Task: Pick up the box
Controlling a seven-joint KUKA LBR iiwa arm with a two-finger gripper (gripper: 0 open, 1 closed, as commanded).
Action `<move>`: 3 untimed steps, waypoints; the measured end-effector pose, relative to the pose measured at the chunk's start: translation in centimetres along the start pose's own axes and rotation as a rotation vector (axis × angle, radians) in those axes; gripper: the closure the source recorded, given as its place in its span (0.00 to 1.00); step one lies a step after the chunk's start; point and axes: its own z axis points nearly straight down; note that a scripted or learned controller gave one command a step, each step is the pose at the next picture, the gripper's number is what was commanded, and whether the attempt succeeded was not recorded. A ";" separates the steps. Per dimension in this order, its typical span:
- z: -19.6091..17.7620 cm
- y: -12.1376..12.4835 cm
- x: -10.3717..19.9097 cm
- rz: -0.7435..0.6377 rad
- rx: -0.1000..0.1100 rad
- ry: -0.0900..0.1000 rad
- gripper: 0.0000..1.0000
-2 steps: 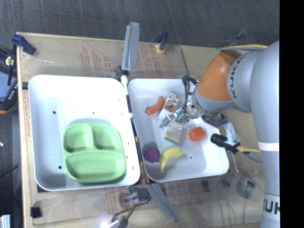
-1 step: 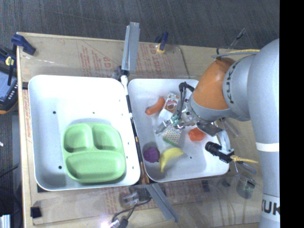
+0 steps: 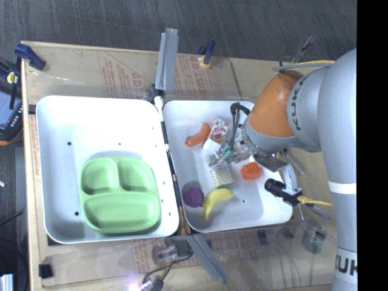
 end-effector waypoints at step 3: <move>-18.0 1.4 11.5 0.079 0.006 0.010 1.00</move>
